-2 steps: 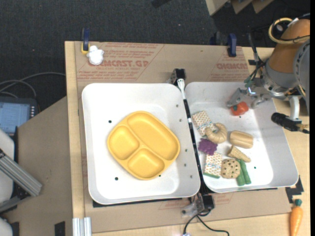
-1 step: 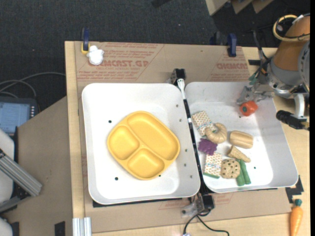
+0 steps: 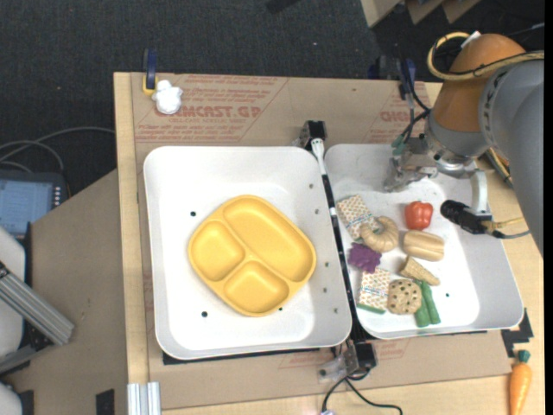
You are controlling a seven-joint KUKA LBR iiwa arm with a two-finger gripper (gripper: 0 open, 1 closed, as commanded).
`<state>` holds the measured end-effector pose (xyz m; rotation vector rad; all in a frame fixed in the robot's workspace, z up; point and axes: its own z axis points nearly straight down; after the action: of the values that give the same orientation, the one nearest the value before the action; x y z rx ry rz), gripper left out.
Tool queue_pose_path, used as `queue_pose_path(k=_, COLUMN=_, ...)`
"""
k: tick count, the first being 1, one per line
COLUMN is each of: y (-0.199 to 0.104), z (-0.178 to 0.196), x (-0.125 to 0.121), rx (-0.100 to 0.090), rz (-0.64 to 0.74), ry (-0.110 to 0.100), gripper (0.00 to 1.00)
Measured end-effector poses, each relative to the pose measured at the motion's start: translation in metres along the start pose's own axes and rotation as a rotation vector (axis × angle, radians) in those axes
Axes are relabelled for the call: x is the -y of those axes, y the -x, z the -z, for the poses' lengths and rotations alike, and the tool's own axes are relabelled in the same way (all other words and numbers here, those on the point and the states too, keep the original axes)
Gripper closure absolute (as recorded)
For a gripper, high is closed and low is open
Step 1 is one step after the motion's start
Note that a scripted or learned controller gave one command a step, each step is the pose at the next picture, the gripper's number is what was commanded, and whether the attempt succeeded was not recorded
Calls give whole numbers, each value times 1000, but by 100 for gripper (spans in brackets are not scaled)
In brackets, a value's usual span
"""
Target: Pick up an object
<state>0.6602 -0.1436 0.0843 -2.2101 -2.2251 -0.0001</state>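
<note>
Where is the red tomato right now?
The red tomato lies in the right bin, just above the bread roll and right of the pretzel.

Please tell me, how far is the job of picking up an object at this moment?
Nothing looks done yet. The gripper is low over the far part of the right bin, and no object is seen in it. The toy foods, such as the red pepper and the cookie, lie in that bin. The yellow tray sits in the left bin. The grasp and the lift are left.
</note>
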Motion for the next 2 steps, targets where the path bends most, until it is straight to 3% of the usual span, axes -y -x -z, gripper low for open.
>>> queue_pose_path(k=1, y=5, z=1, x=0, rx=3, rz=-6, ry=2, gripper=0)
queue_pose_path(k=2, y=34, z=0, x=44, rx=5, rz=-11, ry=-1, gripper=0)
